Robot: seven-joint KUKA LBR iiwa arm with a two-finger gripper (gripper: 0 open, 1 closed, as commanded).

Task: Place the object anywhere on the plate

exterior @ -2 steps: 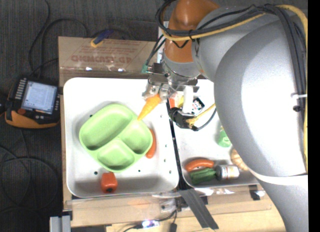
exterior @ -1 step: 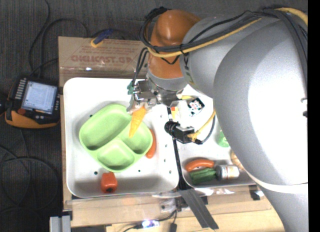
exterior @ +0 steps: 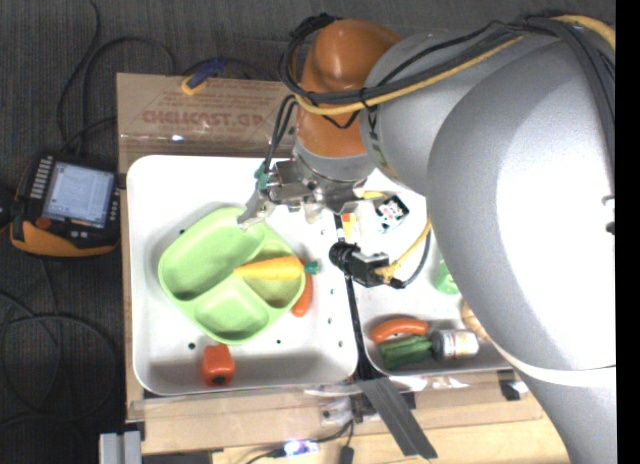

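Gripper [exterior: 262,202] work comes first here: it hangs below the orange band of the arm [exterior: 335,102], over the far rim of the green plate [exterior: 215,277] in the left bin [exterior: 150,352], and its thin metal fingers point down toward that rim; whether they are parted or closed I cannot tell, and nothing can be seen between them. Just past the gripper, a yellow-orange piece like a corn cob [exterior: 272,268] lies across the plate's right side, toward the divider between the two bins, and seems to rest on the plate. If that is the task's object, the placing looks done and only clearing the arm away is left. An orange carrot [exterior: 302,296] lies against the plate's right edge, mostly off it, and a small red-orange block [exterior: 217,361] sits on the bin floor near the bin's front edge. The right bin [exterior: 372,357] holds a red item [exterior: 398,329], a green vegetable [exterior: 405,351] and a small bottle [exterior: 458,343] along its front.
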